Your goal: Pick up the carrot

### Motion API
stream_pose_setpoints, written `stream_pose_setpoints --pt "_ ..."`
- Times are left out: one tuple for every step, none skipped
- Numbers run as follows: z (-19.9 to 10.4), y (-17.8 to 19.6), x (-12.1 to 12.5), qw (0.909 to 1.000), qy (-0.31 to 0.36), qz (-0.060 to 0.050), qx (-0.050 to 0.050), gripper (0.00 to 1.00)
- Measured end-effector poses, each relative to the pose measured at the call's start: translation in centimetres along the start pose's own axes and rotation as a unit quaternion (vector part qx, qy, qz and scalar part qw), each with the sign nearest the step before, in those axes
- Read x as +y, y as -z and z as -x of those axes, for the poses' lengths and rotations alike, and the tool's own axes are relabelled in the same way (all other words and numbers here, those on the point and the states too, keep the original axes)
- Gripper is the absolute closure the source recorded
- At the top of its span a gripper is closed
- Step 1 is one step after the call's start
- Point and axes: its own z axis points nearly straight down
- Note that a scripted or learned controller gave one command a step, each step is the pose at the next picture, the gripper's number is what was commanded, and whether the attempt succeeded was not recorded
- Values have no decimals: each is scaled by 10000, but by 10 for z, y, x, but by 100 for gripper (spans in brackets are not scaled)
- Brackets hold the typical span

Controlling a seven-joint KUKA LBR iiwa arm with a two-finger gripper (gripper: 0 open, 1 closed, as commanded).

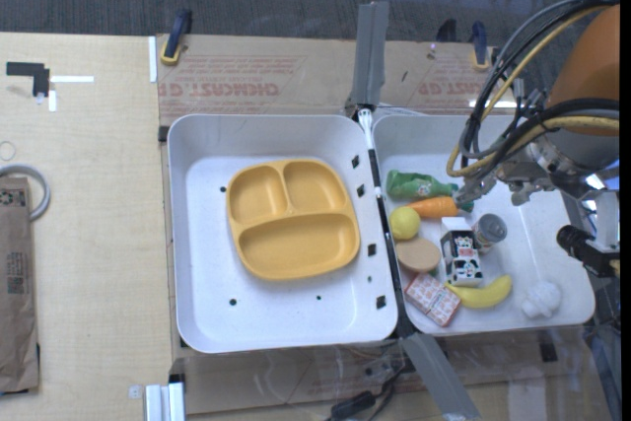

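Gripper [467, 195] position: low over the right bin [577, 311], at the right-hand tip of the carrot [435, 207], with the grey arm [582, 128] and its orange band reaching in from the right under a loop of black and yellow cables [513, 64]. Whether the gripper was apart, together or clamped on anything could not be told, as the wrist body and cables covered that area. The carrot lay on its side in the upper left part of the right bin, its length running roughly left to right, just below a green leafy packet [419, 183] and just above and to the right of a lemon [404, 223]. Contact between the gripper and the carrot's right end could not be confirmed. Other contents of the right bin were grouped below the carrot — a round tan disc [418, 256] under the lemon, a small black-and-white carton [459, 255] beside it, a small grey can [490, 231] to the carton's upper right, a banana [485, 292] along the lower edge, a red patterned packet [432, 299] at the lower left, and a white crumpled object [540, 299] at the lower right. The left bin [197, 311] held a yellow divided plate [292, 218] with three compartments, lying flat near its centre, well apart from the carrot.
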Motion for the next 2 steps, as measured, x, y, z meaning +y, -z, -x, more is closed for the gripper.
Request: stream_pose_setpoints --pt "21 -56 39 9934 1147 6 -5 0" --pt "21 -56 39 9934 1150 7 -5 0"
